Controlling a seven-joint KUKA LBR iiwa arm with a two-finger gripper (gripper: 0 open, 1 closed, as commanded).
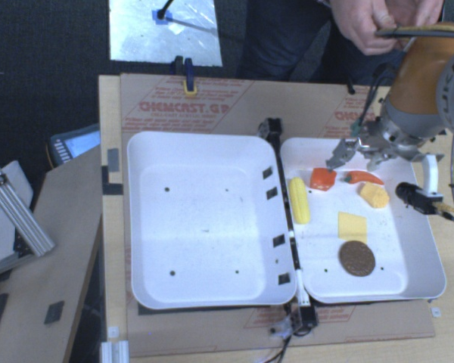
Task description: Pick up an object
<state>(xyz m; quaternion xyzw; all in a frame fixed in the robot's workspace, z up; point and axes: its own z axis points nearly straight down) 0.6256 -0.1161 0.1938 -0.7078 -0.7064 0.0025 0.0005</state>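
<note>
The right bin [416, 274] holds several food-like toys: a red-orange block [322, 179], a yellow corn cob [300, 200], a thin red-orange pepper [364, 177], a yellow-orange chunk [374, 196], a flat yellow square [352, 225] and a brown round disc [357, 258]. My gripper [358, 156] hangs over the back of this bin, just above the block and the pepper. It is open, with nothing between its fingers. One fingertip [338, 158] sits close above the block's far edge.
The left bin [136, 203] lies beside the right one, joined by a black hinge strip [281, 210]. A person's hands [378, 10] work above the arm at the back right. A black cable connector [410, 195] hangs over the right bin's right side.
</note>
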